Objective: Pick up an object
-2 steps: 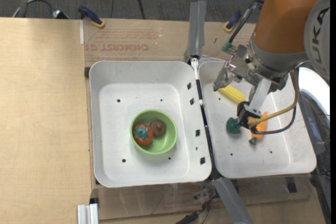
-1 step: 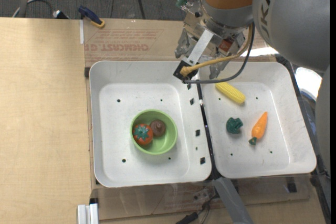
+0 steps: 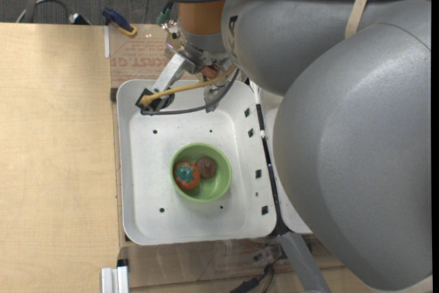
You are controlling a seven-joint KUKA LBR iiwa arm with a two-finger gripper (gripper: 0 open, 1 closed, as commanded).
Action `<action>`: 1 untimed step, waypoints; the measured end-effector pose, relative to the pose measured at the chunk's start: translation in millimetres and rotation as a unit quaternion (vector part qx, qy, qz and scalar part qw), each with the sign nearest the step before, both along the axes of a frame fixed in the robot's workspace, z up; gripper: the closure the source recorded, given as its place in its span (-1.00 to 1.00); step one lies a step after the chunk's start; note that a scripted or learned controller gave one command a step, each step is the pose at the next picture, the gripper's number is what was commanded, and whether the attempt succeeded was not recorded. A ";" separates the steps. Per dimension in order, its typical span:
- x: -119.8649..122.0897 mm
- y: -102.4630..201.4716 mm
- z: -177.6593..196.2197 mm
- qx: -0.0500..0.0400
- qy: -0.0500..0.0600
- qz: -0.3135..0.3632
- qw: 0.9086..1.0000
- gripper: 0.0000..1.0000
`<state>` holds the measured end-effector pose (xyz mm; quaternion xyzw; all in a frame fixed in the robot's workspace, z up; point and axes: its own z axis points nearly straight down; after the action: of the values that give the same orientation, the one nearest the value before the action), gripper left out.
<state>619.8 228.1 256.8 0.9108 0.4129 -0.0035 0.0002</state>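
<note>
The left white bin (image 3: 147,216) holds a green bowl (image 3: 221,183) near its middle, a little toward the near side. Inside the bowl, an orange and teal ball (image 3: 186,175) lies on the left, touching a small brown round object (image 3: 207,166) on its right. The grey arm (image 3: 343,113) reaches in from the right and covers most of the right bin. The jaws hang over the left bin's far edge, well apart from the bowl. I cannot tell whether they are apart or together. Pale wooden bench (image 3: 55,147) lies left of the bin.

Your one camera looks down at a slant on the desk (image 3: 55,113) and white bin (image 3: 147,216), the arm (image 3: 343,113) close beneath it.
</note>
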 end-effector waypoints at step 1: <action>33.9 -37.9 -32.6 0.000 -0.003 -0.292 0.957 -1.00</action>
<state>653.7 190.1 224.2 0.9916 0.1293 -0.0004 0.0003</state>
